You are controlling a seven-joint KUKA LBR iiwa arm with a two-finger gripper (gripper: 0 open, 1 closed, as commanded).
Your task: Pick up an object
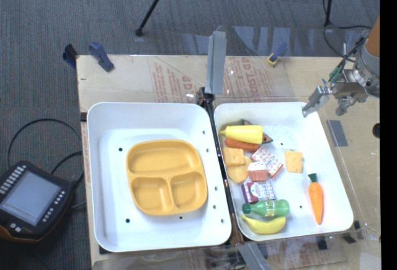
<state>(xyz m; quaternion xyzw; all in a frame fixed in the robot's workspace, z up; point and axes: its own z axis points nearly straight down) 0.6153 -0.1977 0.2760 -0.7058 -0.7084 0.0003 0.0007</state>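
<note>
You have the two-finger hand (329, 96) hanging over the far right corner of the right-hand shallow white bin (338, 160), its fingers spread and nothing between them, so no pick has begun. It sits well apart from the toys, which I judge leaves your view of the pile unblocked. The left white bin (102, 138) carries just a yellow three-compartment plastic tray (166, 176), lying flat. The likeliest target, an orange plastic carrot with a green top (316, 199), lies alone near the right bin's right wall. It is slim, tapered and smooth. The yellow plastic corn cob (244, 133) and yellow banana (265, 223) crowd their neighbours.
</note>
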